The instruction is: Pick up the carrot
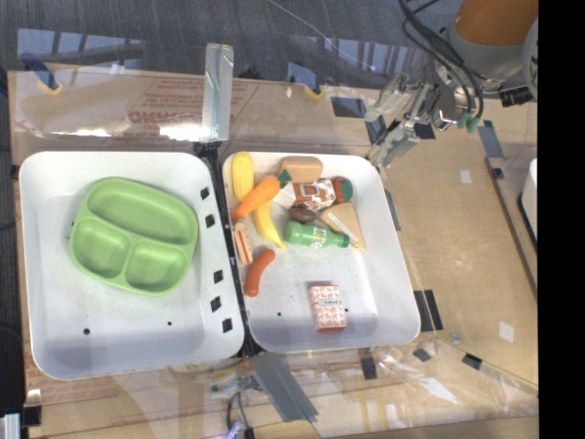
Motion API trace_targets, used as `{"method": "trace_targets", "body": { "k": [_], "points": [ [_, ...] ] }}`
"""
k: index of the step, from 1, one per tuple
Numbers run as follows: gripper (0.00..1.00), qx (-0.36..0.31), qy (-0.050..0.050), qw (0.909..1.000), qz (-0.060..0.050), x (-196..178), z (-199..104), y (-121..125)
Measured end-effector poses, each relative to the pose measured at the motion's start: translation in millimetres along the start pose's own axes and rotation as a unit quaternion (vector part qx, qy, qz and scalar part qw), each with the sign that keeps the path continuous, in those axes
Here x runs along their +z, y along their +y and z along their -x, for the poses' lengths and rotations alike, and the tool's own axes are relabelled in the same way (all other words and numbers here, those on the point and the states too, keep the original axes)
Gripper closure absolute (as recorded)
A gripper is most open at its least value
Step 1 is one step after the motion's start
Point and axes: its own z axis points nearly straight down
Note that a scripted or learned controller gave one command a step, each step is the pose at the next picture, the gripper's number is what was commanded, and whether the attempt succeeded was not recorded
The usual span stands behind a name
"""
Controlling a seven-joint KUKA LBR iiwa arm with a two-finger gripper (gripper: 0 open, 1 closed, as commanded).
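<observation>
Bench point(457, 245) carries two white bins (carrot point(256, 197) in right one); fingers point(388, 140) look spread, holding nothing.

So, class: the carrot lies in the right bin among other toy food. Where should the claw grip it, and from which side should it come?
Probably from straight above, at the thick middle of the carrot. It lies slanted, with the corn and banana crowding its sides, so the closing direction should run across its narrow width. The claw sits beyond the right bin's far right corner.
</observation>
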Motion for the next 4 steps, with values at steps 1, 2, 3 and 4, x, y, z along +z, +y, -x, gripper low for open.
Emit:
{"method": "trace_targets", "body": {
  "k": [1,2,3,4],
  "points": [
    [0.0,0.011,0.011,0.9999,0.002,145,-56,45],
    [0.0,0.067,-0.001,0.9978,0.0,28,-19,-5],
    [0.0,0.257,0.008,0.9664,-0.001,121,-48,-9],
    [0.0,0.423,0.006,0.9062,-0.002,185,-15,0]
  ]
}}
